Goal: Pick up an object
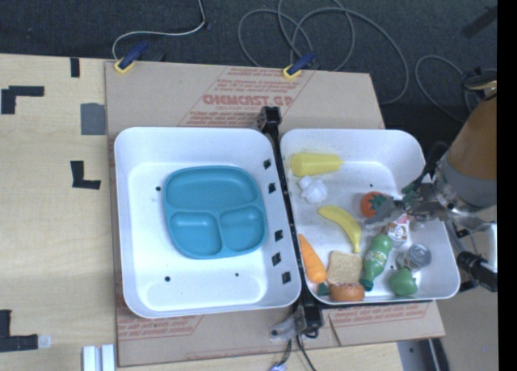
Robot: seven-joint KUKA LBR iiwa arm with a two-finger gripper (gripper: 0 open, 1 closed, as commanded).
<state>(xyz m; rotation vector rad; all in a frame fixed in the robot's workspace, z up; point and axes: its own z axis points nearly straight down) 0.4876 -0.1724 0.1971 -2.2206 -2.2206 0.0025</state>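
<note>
A: The gripper is hanging over the right bin beside the red tomato — I cannot tell its state.

B: The risk is crowding — the tomato, green bottle and banana are lying close, all smooth, rounded plastic. A glancing touch could be rolling one aside.

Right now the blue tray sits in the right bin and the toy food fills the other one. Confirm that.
Not quite. The camera view shows the blue tray in the left bin, not the right. The toy food, such as the banana and carrot, is in the right bin.
</note>
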